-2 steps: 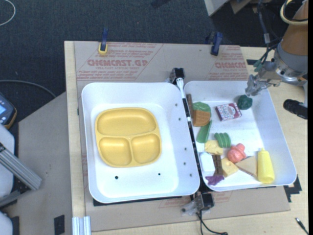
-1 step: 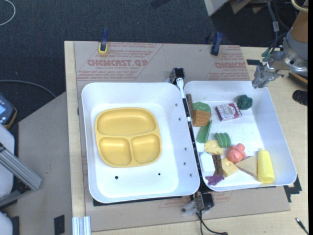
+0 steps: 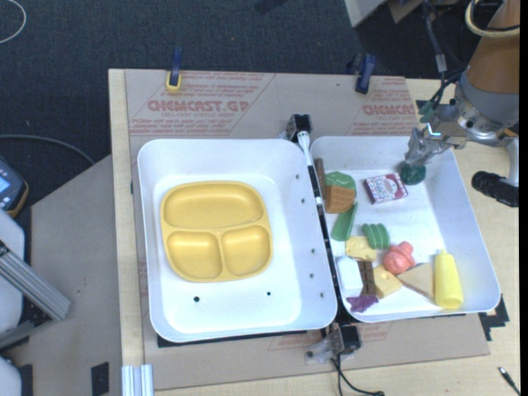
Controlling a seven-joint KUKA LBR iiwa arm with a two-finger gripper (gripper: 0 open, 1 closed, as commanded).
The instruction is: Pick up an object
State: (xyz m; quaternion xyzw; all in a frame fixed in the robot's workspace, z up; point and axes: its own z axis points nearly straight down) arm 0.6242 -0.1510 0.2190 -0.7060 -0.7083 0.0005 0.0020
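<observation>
Desk [image 3: 247, 97] carries two white bins side by side.

Left bin [image 3: 157, 246]: one yellow tray [image 3: 217, 228] with three compartments, lying flat near the centre.

Right bin [image 3: 470, 221]: a cluster of small toy items. A brown block [image 3: 339, 195] sits near the left wall, with a green pod [image 3: 343, 221] just below it. A red-and-white packet [image 3: 385, 188] lies toward the upper middle. Lower down are a green ridged piece [image 3: 376, 235], a yellow lump [image 3: 360, 248], a pink-red piece [image 3: 398, 258], a tan wedge [image 3: 417, 280] and a purple piece [image 3: 361, 302]. A yellow bottle [image 3: 446, 279] lies near the right wall, well apart from the arm.

Arm [image 3: 493, 64] reaches over the upper right corner of the right bin. The jaws [image 3: 417, 162] point down at a dark green item [image 3: 412, 172], which sits at their tips just right of the packet. Whether the jaws are open or closed on it cannot be told.
</observation>
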